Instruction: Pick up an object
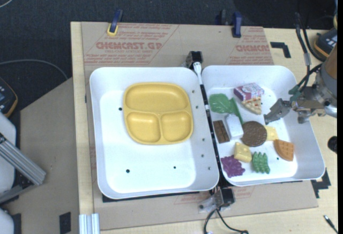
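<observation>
The right bin point(300, 166) holds several toy foods: a green leaf point(223, 104), a pink and white box point(249, 90), a pizza slice point(253, 104), a brown bar point(221, 130), a round brown cookie point(254, 134), a yellow cheese wedge point(242, 151), purple grapes point(231, 165), a green bunch point(260, 162) and an orange waffle point(284, 149). My gripper point(275, 112) hangs over the right side of this bin, just right of the pizza slice and above the cookie. Nothing shows in its grasp.
The left bin point(107, 142) holds a yellow three-compartment plate point(158, 111). A black divider clip point(194, 59) sits between the bins at the back. Blue and yellow clamps point(113, 25) hold the cardboard base. Cables run along the right edge.
</observation>
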`<state>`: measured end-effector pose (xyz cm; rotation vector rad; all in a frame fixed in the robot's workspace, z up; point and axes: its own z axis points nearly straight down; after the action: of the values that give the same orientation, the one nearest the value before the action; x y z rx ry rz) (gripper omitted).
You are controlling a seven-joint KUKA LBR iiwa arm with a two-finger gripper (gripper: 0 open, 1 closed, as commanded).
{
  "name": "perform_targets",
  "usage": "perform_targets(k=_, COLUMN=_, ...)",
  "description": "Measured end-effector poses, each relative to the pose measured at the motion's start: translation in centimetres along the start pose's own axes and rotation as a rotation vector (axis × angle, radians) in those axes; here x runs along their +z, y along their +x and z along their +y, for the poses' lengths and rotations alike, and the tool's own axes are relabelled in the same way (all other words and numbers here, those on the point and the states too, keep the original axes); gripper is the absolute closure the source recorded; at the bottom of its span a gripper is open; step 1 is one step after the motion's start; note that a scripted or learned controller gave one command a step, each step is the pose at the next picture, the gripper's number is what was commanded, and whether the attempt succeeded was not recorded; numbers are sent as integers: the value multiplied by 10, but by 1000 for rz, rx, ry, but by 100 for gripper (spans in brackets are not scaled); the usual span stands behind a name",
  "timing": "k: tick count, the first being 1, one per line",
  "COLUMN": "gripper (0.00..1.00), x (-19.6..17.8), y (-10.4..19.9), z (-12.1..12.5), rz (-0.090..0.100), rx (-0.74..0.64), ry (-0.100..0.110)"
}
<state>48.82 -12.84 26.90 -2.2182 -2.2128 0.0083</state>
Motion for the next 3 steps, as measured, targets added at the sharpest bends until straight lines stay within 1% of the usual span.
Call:
perform_targets(k=1, gripper=0, x=-4, y=0, z=2, rz=-2, rx=-3, ry=-9)
perform_targets(k=2, gripper=0, x=55, y=-6, z=-4, rz=0, rx=-1, ry=-2)
perform_targets(k=3, gripper=0, x=119, y=-5, z=-2, rz=1, rx=-2, ry=-1)
